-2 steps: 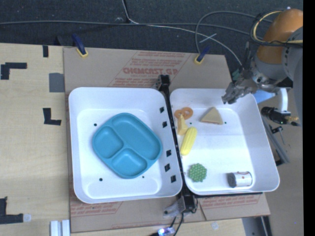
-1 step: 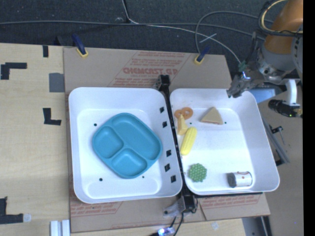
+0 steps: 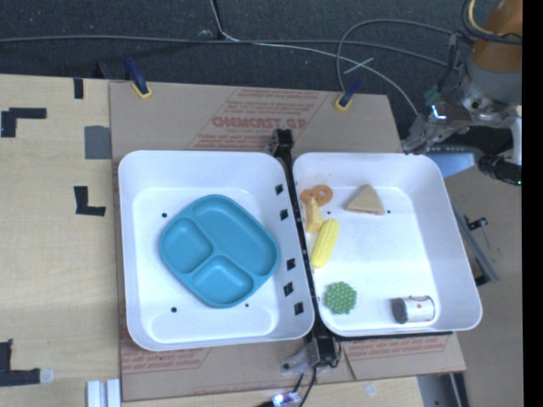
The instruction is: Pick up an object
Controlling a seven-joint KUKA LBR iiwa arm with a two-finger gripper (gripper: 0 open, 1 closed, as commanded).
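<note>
Gripper (image 3: 428, 130) at the upper right of the frame, hanging just outside the top right corner of the right bin (image 3: 454, 253); whether it is apart or together cannot be told, as the end of the arm (image 3: 492, 53) is small and blurred against the bench. Right bin, centre right of the frame, with five small things lying apart from one another: a tan wedge (image 3: 366, 201) near its top, an orange pretzel-like piece (image 3: 318, 196) at its upper left, a yellow corn cob (image 3: 324, 242) just below that beside the left wall, a green knobbly ball (image 3: 340, 297) lower down, and a small metal can (image 3: 413, 309) on its side at the lower right. Left bin (image 3: 136, 253), centre left, bearing a blue divided plate (image 3: 218, 249). No object is held. The corn cob is judged the likeliest pick: probably light, stiff toy plastic, somewhat slick, best taken across its narrow middle, though the nearby wall crowds one side. The can looks smooth and free to roll, so a grasp across its round body may slip.
</note>
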